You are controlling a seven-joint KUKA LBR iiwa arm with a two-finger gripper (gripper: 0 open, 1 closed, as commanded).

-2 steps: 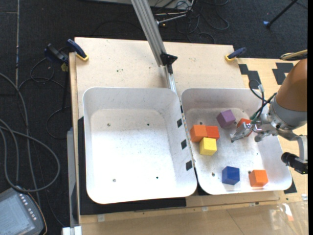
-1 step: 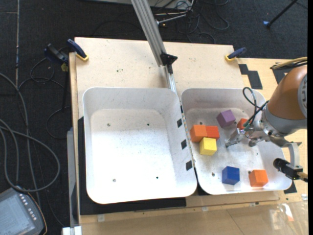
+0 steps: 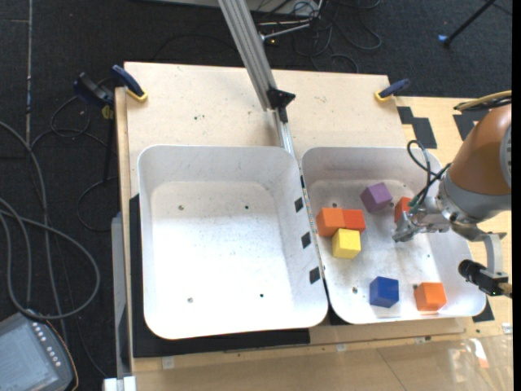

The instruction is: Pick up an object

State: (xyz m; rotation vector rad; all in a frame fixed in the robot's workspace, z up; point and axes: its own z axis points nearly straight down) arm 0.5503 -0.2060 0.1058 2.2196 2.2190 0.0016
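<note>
Your arm comes in from 3 o'clock and its gripper [image 3: 404,231] is low in the right bin [image 3: 456,312], near the bin's middle right; you cannot tell how it is set at this angle. At 12 o'clock of it, touching or nearly so, a red block [image 3: 401,210] is partly hidden by the wrist. The purple block [image 3: 376,195] lies at 10 o'clock, the orange block [image 3: 331,221] and yellow block [image 3: 347,242] at 9, the blue block [image 3: 384,292] and a second orange block [image 3: 430,296] toward 6. You look to be in the reaching step, nothing visibly held; next it needs one block squarely centred before closing and lifting
</note>
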